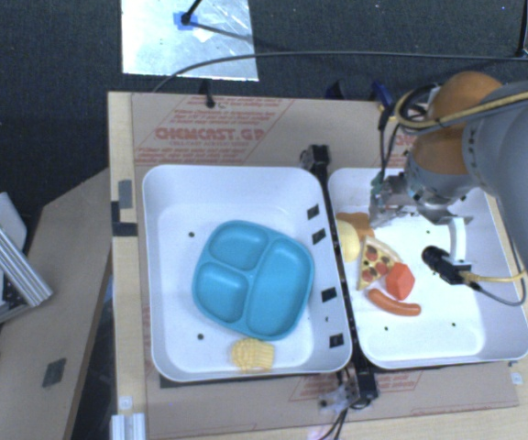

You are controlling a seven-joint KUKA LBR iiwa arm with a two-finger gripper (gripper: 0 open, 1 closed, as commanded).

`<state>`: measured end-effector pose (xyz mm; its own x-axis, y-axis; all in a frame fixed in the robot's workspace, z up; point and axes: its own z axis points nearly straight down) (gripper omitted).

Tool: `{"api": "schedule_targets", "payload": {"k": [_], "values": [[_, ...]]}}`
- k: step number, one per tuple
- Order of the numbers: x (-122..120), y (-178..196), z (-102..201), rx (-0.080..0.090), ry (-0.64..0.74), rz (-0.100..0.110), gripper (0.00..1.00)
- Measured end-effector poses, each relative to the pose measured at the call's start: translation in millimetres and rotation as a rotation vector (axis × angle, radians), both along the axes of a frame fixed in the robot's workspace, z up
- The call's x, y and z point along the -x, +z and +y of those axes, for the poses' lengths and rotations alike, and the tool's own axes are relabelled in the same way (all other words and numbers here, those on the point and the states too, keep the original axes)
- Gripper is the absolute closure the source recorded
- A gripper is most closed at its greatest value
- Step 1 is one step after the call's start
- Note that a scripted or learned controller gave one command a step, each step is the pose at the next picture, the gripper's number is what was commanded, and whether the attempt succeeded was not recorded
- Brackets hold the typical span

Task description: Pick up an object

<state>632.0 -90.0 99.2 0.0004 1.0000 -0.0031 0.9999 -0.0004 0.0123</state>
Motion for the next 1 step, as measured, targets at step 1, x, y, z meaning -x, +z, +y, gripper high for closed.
{"api": "schedule_targets", "payload": {"k": [1], "values": [[-0.7,44.0,2.5,-0.003,0.005,0.007,1.0]]}}
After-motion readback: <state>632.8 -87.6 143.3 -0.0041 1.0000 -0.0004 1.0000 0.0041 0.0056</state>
